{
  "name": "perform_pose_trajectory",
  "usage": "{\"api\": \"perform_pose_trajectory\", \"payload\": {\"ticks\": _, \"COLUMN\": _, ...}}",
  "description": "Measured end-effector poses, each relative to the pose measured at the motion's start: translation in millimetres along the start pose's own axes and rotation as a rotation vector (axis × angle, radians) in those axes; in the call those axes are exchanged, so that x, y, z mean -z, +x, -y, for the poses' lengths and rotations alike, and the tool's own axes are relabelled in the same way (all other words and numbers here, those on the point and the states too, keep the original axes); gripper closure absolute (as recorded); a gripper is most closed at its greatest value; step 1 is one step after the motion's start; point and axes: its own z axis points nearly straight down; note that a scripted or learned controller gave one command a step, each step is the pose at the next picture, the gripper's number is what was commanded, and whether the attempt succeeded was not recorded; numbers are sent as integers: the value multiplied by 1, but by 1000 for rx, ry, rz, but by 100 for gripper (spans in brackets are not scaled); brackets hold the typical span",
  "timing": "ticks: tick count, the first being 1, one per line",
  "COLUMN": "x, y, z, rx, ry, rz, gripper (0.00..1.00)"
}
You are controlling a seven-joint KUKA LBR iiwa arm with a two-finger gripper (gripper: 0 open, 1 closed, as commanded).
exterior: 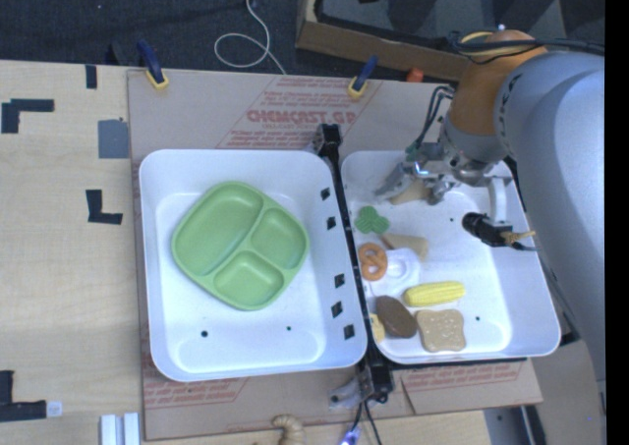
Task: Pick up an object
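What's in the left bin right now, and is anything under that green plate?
The left bin holds one green divided plate, lying flat with three bare compartments. The bin floor beneath the plate is covered, so I cannot tell whether anything lies under it.

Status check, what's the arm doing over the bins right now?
Gripper low over right bin, far end. Corn, pretzel, toast ungrasped. Green plate in left bin.

Divided plate [240, 245] in left bin [157, 178]; pretzel [372, 260], corn [434, 293], cracker [440, 329] in right bin [531, 305]
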Motion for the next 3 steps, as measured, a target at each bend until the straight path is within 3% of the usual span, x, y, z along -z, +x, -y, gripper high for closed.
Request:
{"api": "perform_pose_trajectory", "payload": {"ticks": 1, "x": 0, "y": 51, "z": 0, "rx": 1, "ry": -3, "rz": 7, "gripper": 0}}
{"api": "perform_pose_trajectory", "payload": {"ticks": 2, "x": 1, "y": 7, "z": 47, "rx": -4, "ry": -10, "rz": 5, "gripper": 0}}
{"api": "perform_pose_trajectory", "payload": {"ticks": 3, "x": 0, "y": 51, "z": -1, "rx": 2, "ry": -5, "rz": 6, "gripper": 0}}
